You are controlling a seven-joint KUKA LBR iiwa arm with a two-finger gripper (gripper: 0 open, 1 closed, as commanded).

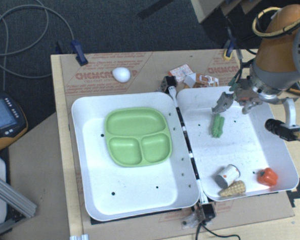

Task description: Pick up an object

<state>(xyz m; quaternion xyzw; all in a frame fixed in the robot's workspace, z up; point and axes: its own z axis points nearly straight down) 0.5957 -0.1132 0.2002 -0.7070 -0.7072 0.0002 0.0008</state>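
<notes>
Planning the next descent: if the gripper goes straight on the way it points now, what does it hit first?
Probably the green object, just below and left of the gripper in the right bin; depth is unclear, so it may meet bare floor beside it.

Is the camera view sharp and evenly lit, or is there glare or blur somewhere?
In the camera view, light is soft and even, with weak shadows; the white bins look bright but keep detail; the green tray is sharp; the pincer and orange band look slightly blurred.

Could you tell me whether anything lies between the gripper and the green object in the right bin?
Nothing visible does. The gripper hangs just above and right of the green object in the right bin, with bare bin floor between them.
</notes>
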